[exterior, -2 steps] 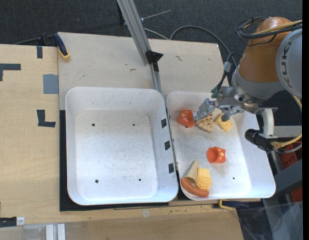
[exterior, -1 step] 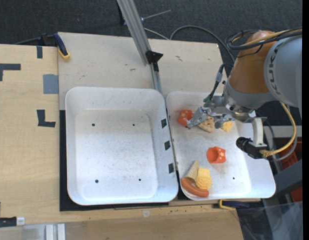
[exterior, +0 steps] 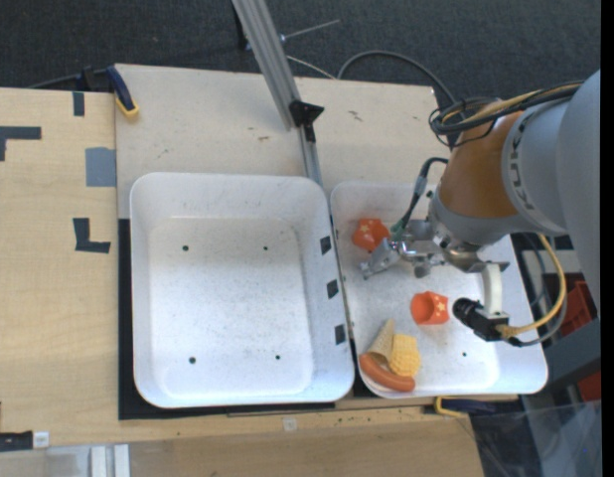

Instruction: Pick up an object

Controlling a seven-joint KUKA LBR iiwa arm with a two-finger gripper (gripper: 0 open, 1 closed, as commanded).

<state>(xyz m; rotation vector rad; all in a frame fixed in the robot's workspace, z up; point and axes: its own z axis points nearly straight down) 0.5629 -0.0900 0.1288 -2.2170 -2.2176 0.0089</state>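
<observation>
You have the left bin (exterior: 232, 286) first, and the right bin (exterior: 516, 366) beside it holds all the objects, so I give every place relative to the gripper (exterior: 379, 263), which is in the upper left part of this right bin.

The nearest thing is the small orange-red piece (exterior: 368, 234). It lies just above the gripper and a little to the left, very near to the fingertips but, as I judge, not between them. It looks rounded, so I see no long axis that you must follow.

The metal fingers point to the left, toward the wall between the two bins. They seem narrow and nothing is visible between them, so the gripper holds nothing now.

Below the gripper, near the bottom rim, lie the yellow corn-like piece (exterior: 398, 349) and the red sausage (exterior: 385, 372), touching each other. The sausage has its long axis from upper left to lower right.

Further right and below the gripper is the orange cup-like piece (exterior: 429, 308), well apart from the fingertips, near to the black part of the wrist.

For the coming move, I think the orange-red piece is the natural target: you need only a short shift upward in the view.
</observation>
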